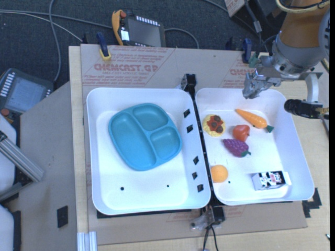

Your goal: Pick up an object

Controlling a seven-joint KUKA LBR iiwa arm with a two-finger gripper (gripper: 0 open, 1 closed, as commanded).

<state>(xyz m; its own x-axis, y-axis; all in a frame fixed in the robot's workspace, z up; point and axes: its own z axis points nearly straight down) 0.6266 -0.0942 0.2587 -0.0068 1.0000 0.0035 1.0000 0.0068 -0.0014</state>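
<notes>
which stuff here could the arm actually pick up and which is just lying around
Could be picked, all in the right bin: carrot, pizza slice, red pepper, grapes, orange, milk carton.

Just lying about: blue divided plate in the left bin, pendant, cables.

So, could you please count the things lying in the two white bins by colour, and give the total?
Blue: 1, the divided plate
Orange: 2, the carrot and the orange
Red: 1, the tomato
Purple: 1, the grapes
Yellow and red: 1, the small pizza
Black and white: 1, the carton
Total: 7
</notes>
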